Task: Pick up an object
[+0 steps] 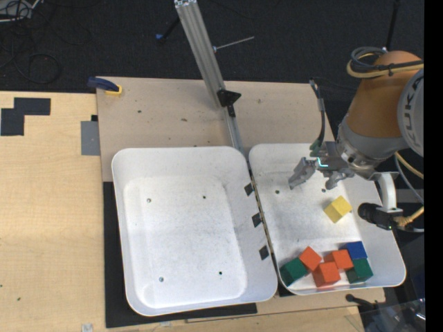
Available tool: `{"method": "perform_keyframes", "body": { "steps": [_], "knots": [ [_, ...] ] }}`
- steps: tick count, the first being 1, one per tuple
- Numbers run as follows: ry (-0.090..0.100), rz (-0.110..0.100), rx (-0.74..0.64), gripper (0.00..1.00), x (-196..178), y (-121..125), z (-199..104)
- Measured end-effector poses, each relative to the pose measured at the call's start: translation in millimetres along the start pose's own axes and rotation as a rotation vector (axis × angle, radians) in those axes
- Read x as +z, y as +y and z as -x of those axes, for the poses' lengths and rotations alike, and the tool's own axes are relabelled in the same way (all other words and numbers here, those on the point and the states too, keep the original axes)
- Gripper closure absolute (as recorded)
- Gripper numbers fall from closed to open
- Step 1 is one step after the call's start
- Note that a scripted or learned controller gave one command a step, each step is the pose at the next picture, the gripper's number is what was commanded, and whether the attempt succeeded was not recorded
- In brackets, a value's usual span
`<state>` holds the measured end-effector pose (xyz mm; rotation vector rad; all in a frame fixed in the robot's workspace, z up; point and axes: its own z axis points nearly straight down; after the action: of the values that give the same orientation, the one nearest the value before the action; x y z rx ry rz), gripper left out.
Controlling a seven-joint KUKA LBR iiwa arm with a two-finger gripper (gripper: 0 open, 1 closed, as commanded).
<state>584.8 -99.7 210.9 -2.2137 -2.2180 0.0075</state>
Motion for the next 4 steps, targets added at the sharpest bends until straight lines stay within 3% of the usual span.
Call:
{"method": "perform_keyframes", "body": {
  "steps": [1, 3, 4],
  "knots": [
    [-0.001, 0.005, 0.003, 0.00, -2.5, 0.8, 1.4],
    [-0.001, 0.000, 0.004, 0.00, 85.9, -2.8, 5.4],
    [-0.001, 0.007, 0.005, 0.00, 119.8, -1.8, 4.7]
  ]
}}
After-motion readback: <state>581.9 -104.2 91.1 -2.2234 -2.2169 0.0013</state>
